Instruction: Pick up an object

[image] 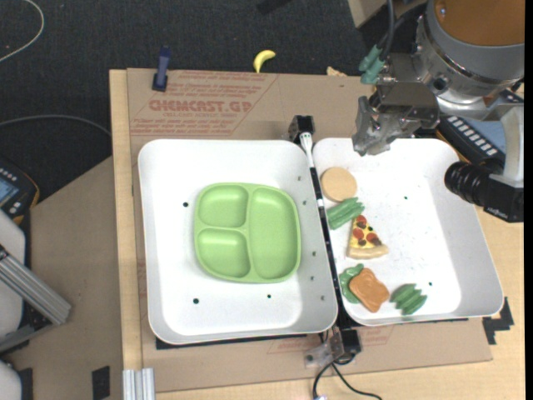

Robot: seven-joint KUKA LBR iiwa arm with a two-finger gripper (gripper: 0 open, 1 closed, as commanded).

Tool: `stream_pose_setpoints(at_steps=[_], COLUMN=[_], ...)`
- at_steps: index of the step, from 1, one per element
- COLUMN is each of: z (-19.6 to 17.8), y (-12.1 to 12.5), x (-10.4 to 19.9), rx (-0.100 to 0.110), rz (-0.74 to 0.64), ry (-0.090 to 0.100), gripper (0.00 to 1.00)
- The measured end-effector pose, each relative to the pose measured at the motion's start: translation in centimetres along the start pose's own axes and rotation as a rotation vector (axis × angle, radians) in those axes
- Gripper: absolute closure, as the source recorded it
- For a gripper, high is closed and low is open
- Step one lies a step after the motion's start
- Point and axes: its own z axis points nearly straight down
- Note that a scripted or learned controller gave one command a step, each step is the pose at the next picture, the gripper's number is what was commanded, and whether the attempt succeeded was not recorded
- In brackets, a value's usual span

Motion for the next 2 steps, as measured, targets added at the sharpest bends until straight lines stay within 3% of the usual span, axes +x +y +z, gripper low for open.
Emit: stream_pose_setpoints(at_steps=[1, 2], z=[8.0, 19.8], y=[-0.2, -0.2], x=[-4.6, -1.3], rx=[0.016, 0.022], rz=[0.015, 0.008], ry=[-0.005, -0.005], gripper=[1.00, 1.00])
